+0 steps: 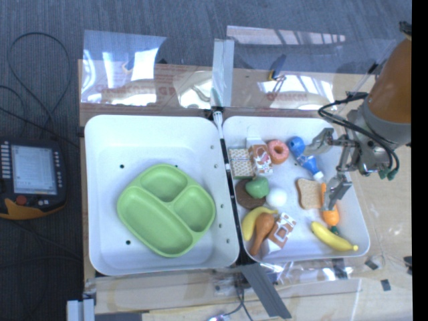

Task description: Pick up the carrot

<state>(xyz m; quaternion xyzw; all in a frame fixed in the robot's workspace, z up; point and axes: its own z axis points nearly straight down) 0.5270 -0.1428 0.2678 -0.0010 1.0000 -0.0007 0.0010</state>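
Gripper [328, 169] with fingers spread wide, holding nothing, hovering over right bin [361, 212], carrot [330, 214] lying just below one fingertip, between bread slice [309, 193] and banana [332, 237], green plate [167, 209] in left bin [107, 146]

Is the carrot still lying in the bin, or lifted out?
In the bin. The carrot lies in the right bin beside the toast slice, directly under the gripper. Whether the fingers grip it: cannot tell.

A single fixed camera looks down from above at a slant; it stands far enough off to frame the whole surface [391, 199] and both white bins [100, 179]; the arm [394, 92] enters from the frame's right.
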